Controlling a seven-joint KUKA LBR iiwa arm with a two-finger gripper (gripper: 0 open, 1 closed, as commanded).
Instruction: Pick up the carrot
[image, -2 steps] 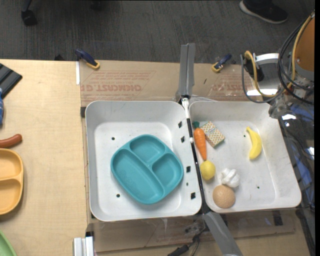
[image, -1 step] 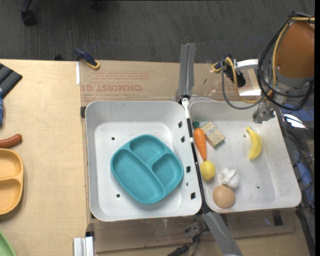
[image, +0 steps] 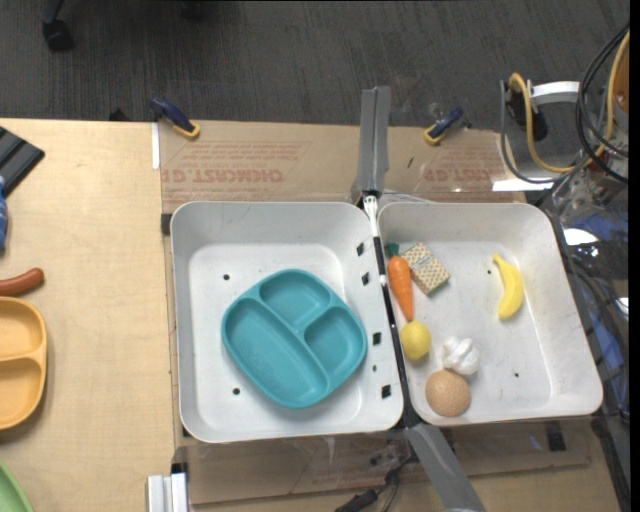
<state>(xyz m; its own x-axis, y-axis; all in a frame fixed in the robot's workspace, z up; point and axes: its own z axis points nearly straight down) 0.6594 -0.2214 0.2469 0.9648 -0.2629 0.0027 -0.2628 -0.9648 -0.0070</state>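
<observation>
An orange carrot (image: 401, 287) with a green top lies along the left wall of the right bin (image: 560, 300), its tip pointing toward the front. Its green end sits near a patterned block (image: 425, 267). A yellow lemon (image: 414, 340) rests just beyond the carrot's tip.
The right bin also holds a banana (image: 509, 287), a white garlic bulb (image: 460, 354) and a tan round item (image: 448, 393). A teal divided plate (image: 293, 337) lies in the left bin (image: 200, 300). Cables and gear (image: 585, 120) crowd the back right.
</observation>
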